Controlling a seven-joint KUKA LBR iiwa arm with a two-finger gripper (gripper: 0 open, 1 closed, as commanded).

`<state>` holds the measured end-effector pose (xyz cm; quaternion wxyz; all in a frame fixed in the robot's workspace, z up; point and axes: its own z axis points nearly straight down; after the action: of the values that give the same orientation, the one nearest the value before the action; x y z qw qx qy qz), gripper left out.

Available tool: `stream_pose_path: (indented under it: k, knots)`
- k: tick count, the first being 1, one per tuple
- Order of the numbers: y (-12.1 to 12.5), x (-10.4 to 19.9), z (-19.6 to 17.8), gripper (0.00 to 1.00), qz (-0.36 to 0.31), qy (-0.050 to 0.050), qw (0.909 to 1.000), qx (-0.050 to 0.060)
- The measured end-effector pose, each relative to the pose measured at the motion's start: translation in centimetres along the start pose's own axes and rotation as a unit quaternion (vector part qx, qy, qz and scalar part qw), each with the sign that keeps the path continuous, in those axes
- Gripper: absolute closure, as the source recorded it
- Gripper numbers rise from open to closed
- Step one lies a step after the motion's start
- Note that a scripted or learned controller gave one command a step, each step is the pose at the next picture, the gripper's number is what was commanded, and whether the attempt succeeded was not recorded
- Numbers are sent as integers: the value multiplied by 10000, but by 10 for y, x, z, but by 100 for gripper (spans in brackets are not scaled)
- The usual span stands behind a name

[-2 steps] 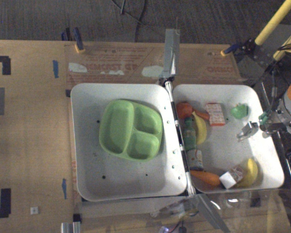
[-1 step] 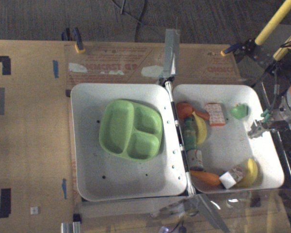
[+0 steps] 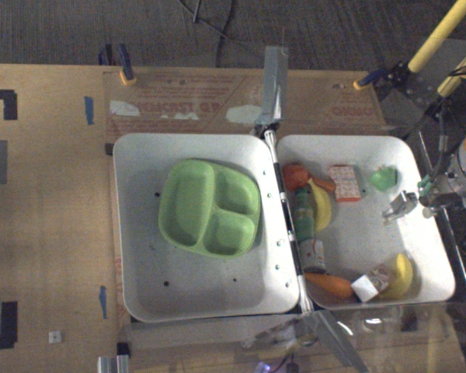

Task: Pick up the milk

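Two white bins sit side by side on the tabletop point(image 3: 54, 208), and the tool point(image 3: 400, 206) hovers over the right bin point(image 3: 427, 270), near its right wall. Whether its fingers are spread or pressed together cannot be told from up here, and nothing shows between them. The milk point(image 3: 366, 286), a small carton with a white end, lies at the front of that bin, tucked against a banana point(image 3: 402, 277) and just right of a carrot point(image 3: 330, 285). Along the left wall of the same bin there's a green bottle point(image 3: 304, 208), a second banana point(image 3: 321, 206), a red tomato-like piece point(image 3: 294, 176) and a small can point(image 3: 314, 255). Further back sit a red-and-white box point(image 3: 345, 183) and a green toy point(image 3: 384, 179). Over in the left bin point(image 3: 136, 286), a green divided tray point(image 3: 210, 207) lies alone. The tabletop is brown board with blue tape marks and black corner marks; beyond it, grey carpet point(image 3: 78, 14) with a dark cable point(image 3: 210, 6) trailing.
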<state>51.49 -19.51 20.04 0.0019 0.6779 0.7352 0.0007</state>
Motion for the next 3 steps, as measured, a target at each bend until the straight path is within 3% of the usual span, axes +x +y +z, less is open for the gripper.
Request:
stream_pose_path:
  k: [1, 2, 3]
  knots:
    - [50, 5, 39, 0, -71, 2, 10000, 7]
    - [100, 67, 32, 0, 1697, 1, 9855, 10]
    - [39, 59, 107, 0, 1694, 7, 9855, 22]
